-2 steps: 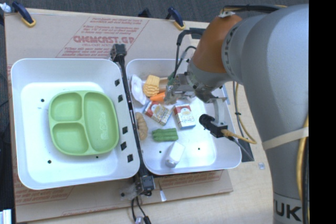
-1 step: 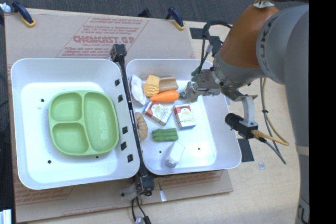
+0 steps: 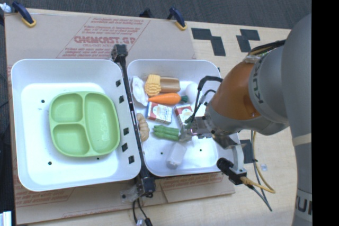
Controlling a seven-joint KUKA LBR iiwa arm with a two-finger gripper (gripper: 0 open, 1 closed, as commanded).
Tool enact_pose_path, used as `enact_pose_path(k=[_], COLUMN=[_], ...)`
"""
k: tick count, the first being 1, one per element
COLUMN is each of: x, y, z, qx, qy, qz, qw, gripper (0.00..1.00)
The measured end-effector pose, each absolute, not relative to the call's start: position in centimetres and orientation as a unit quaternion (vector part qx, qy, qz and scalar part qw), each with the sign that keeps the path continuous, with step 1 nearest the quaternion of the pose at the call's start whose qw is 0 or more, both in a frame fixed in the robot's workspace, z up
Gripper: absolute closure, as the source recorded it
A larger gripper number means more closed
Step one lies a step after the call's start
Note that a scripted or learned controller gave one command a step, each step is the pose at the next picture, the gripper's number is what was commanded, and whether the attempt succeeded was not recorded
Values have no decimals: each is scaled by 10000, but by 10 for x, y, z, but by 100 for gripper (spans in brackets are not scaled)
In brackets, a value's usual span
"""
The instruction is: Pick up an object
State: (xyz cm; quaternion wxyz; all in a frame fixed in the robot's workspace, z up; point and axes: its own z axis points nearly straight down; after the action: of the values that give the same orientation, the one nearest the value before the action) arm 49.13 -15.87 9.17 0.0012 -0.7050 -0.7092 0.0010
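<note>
I see the arm (image 3: pixel 249 98) over the right bin (image 3: pixel 212 69) | pincer (image 3: pixel 186 132) low by the green beans (image 3: pixel 166 133) and white bottle (image 3: pixel 177 154), I cannot tell its state | carrot (image 3: pixel 165 98), corn (image 3: pixel 152 84) lie further back | left bin (image 3: pixel 26 114) holds green tray (image 3: pixel 85 124)

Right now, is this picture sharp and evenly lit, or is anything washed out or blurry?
Camera view: lighting is even and soft, shadows faint. The white bins look bright, nearly washed out. The green plate and carrot read clearly. The arm bulks close and slightly soft; small packets' print is illegible.
</note>
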Motion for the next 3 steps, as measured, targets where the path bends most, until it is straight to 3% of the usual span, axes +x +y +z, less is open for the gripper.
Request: enact_pose_path(k=[1,2,3], x=[477,532,618], y=[-192,-212,-211], z=[182,230,231], qx=[-7056,-7053,-7052], qy=[-7086,-7089,-7090], qz=[1,1,-3], qw=[-5,-8,-5], gripper=[100,100,100])
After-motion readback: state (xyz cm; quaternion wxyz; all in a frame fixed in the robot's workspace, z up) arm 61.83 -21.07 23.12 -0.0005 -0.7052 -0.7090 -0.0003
